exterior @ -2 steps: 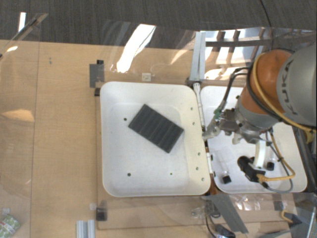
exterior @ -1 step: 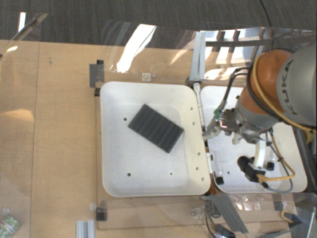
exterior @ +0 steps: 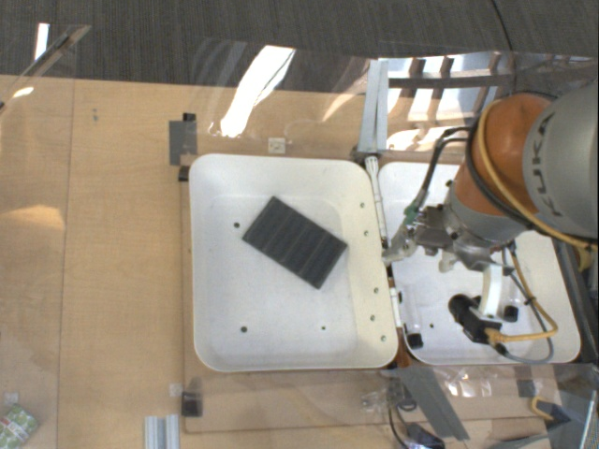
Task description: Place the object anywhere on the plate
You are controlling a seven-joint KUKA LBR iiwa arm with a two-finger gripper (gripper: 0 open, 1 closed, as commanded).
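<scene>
The left bin (exterior: 281, 344) looks like smooth white plastic, a bit shiny. On it lies a dark grey ridged plate (exterior: 295, 241), dull and not shiny. Around the bin, the bench (exterior: 94, 251) is pale wood under a shiny clear sheet.

Dark grey ribbed plate (exterior: 295, 242), white bins (exterior: 211, 335), grey arm (exterior: 562, 157) with orange band (exterior: 501, 148)
</scene>
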